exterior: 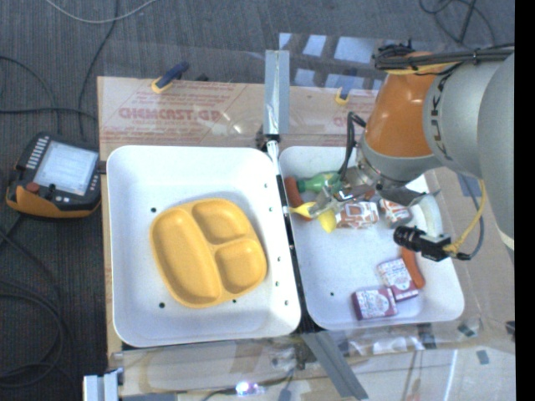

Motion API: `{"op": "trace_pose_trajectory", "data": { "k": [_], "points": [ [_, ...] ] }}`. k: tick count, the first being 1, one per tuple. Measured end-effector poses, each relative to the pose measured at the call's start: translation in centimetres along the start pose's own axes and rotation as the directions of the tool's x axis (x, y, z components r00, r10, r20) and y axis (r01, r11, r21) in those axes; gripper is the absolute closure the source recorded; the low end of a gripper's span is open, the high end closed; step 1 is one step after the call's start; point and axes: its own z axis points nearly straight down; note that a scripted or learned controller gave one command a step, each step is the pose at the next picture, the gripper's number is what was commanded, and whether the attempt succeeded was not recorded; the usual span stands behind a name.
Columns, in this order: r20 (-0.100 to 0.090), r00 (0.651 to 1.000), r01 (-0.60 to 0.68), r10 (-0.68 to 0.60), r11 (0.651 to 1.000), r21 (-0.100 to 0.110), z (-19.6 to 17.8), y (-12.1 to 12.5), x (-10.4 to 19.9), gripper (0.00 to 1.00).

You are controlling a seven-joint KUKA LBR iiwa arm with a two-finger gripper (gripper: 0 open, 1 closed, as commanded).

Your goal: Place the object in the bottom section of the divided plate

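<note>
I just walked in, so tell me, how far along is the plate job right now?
Nothing looks placed yet: the yellow divided plate in the left bin holds no object. In hand: the arm is down over the cluttered top of the right bin, among the small items. Whether it has one, I cannot tell. Left: carrying one object across into the plate's bottom section.

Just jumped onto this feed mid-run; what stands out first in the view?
The yellow divided plate stands out most, lying alone in the left bin. Next comes the big grey and orange arm reaching in from the right, its gripper down among a heap of small food toys at the top of the right bin. A few more packets, such as a purple one, lie near that bin's lower right corner.
</note>
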Motion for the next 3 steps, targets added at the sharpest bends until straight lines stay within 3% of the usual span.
{"op": "trace_pose_trajectory", "data": {
  "k": [1, 2, 3],
  "points": [
    [-0.007, 0.999, -0.032, 0.032, 1.0, 0.001, -3.5, -1.7, 7.9, 1.0],
    [-0.005, 0.98, 0.198, -0.198, 0.98, -0.002, -3.9, 2.5, 12.7, 1.0],
    [-0.006, 0.997, -0.076, 0.076, 0.997, 0.002, 0.6, 6.3, 19.8, 1.0]
  ]
}}
